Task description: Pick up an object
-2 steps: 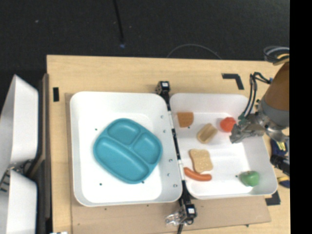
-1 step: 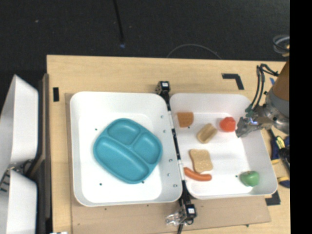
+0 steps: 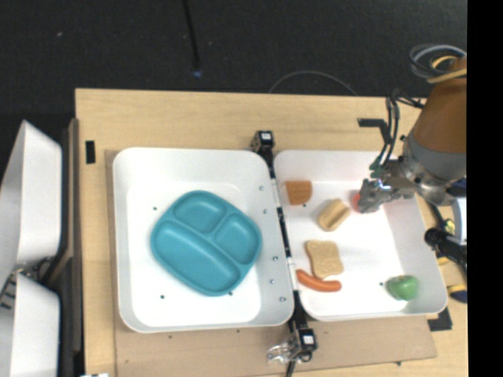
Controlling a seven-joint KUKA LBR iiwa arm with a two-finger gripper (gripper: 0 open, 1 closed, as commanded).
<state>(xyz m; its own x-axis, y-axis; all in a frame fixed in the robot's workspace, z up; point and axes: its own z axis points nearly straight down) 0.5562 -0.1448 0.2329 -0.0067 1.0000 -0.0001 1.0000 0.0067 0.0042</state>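
Your gripper [image 3: 369,197] hangs low in the right bin [image 3: 409,309], just right of the bread roll [image 3: 333,214]. You cannot tell its grip. Nothing looks picked up yet.

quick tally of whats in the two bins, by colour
Teal: 1, the divided plate
Tan/brown: 3, the bread slice, roll, brown cube
Red-orange: 1, the sausage
Green: 1, the green item
Total: 6
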